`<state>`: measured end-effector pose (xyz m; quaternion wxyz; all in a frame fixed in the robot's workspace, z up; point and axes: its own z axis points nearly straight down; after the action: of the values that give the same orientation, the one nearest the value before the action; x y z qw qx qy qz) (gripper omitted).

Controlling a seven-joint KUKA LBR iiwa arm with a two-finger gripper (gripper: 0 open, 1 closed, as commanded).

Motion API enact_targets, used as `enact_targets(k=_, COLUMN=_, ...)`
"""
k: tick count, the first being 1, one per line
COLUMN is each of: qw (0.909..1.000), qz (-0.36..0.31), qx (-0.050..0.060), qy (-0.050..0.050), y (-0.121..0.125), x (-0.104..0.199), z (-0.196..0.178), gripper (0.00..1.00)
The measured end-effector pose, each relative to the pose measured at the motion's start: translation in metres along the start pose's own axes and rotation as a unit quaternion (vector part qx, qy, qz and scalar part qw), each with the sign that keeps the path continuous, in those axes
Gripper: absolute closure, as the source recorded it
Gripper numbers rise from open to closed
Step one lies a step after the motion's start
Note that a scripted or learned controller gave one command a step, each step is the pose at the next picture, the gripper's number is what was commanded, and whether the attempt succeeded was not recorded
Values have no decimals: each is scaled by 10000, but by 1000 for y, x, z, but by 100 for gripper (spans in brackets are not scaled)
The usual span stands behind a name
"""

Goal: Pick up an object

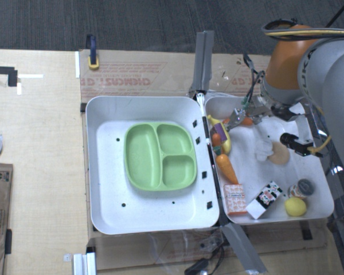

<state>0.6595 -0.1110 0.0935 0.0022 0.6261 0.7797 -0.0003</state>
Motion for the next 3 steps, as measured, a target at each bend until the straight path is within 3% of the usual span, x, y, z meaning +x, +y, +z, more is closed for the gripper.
enact_targets(k=1, qw=10000, qz=-20, qx=17, qy=19, y=-99, x=3, z=2, gripper=0)
enact_targets(k=2, qw=9995, qz=-325, qx=15, qy=22, y=-189, x=-49, z=2, gripper=0)
enact_targets(k=3, qw=9995, qz=-309, qx=3, qy=17, y=-188, x=-49, z=-8, gripper=100)
